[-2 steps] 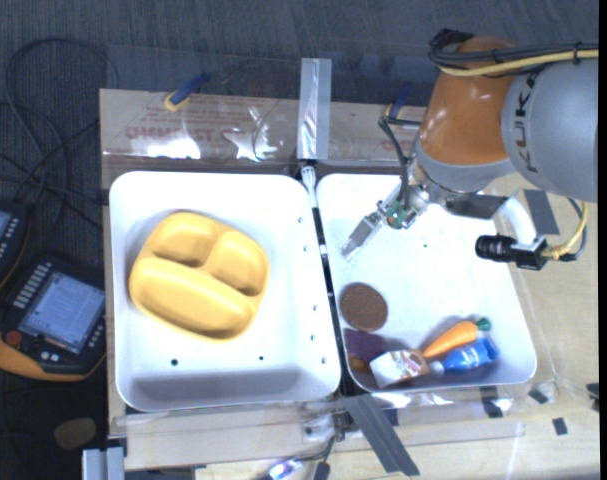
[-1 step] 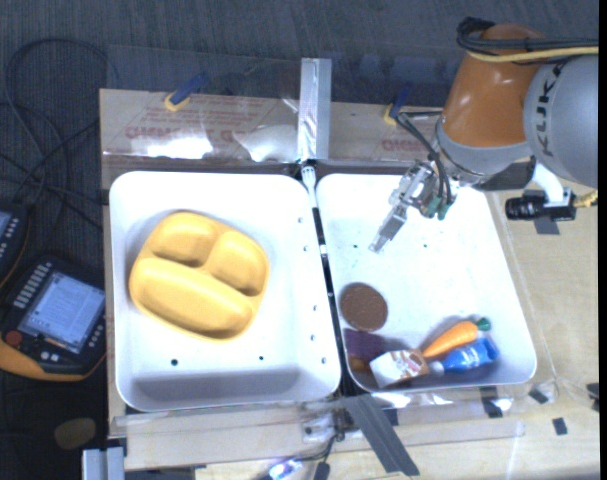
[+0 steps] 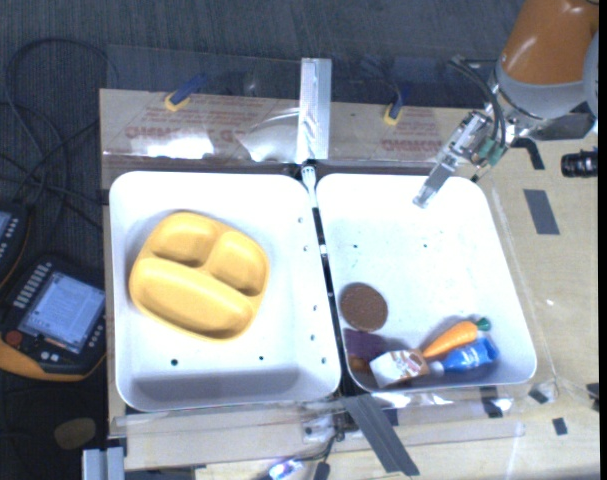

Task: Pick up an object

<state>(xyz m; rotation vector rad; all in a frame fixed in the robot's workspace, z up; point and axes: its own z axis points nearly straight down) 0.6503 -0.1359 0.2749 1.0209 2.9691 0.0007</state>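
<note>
The claw (image 3: 430, 190) hangs over the far rim of the right bin (image 3: 423, 258), whether spread or pinched I cannot tell, well apart from the toy carrot (image 3: 449, 339), brown disc (image 3: 364, 306) and bottle (image 3: 438, 361), apparently slid into that bin's near corner.

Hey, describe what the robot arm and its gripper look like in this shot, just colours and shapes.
The arm enters at the view's upper right: a rounded orange band above a grey wrist section. Below the wrist, the gripper is a slim, light grey metal piece tapering to a narrow tip, with small green and dark fittings and thin cables near its base.
</note>
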